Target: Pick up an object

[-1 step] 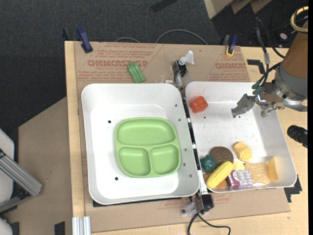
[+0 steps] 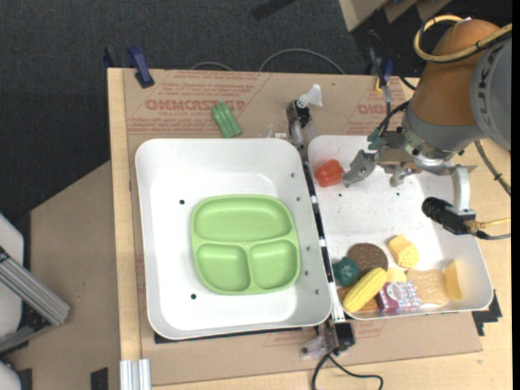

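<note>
My gripper (image 2: 378,174) hovers over the upper part of the right bin (image 2: 467,246), fingers spread open with nothing between them. A small red object (image 2: 328,172) lies in that bin's far left corner, just left of the left fingertip (image 2: 356,171). Several toy foods are piled at the bin's near end: a brown round patty (image 2: 368,255), a green broccoli piece (image 2: 347,271), a yellow corn cob (image 2: 364,289), a yellow lump (image 2: 403,251), a tan cracker (image 2: 426,287), a cheese wedge (image 2: 452,280) and a pink packet (image 2: 396,298).
The left bin (image 2: 158,218) holds a green divided plate (image 2: 244,243). A green object (image 2: 227,120) lies on the cardboard behind the left bin. A black fitting (image 2: 443,212) hangs off the arm over the right bin's right side.
</note>
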You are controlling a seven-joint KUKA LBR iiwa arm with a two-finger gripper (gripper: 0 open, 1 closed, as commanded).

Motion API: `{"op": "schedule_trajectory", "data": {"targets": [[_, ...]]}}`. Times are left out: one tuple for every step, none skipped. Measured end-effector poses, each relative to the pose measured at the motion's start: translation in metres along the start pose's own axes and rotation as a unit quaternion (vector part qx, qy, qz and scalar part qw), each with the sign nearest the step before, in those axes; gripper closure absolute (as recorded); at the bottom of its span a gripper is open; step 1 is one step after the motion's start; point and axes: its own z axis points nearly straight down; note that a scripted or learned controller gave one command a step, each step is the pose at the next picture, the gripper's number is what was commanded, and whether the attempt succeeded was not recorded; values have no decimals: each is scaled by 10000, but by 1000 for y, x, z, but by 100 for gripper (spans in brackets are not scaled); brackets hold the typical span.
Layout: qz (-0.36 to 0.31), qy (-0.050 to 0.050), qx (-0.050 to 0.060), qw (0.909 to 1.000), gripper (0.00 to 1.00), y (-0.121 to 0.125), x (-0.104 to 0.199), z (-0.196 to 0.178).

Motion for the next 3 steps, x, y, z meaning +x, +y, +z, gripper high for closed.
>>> {"op": "schedule_trajectory", "data": {"targets": [[20, -10, -3, 10000, 0, 33, -14, 101], [14, -18, -43, 10000, 0, 71, -23, 95], [12, -19, -44, 10000, 100, 71, -22, 84]]}}
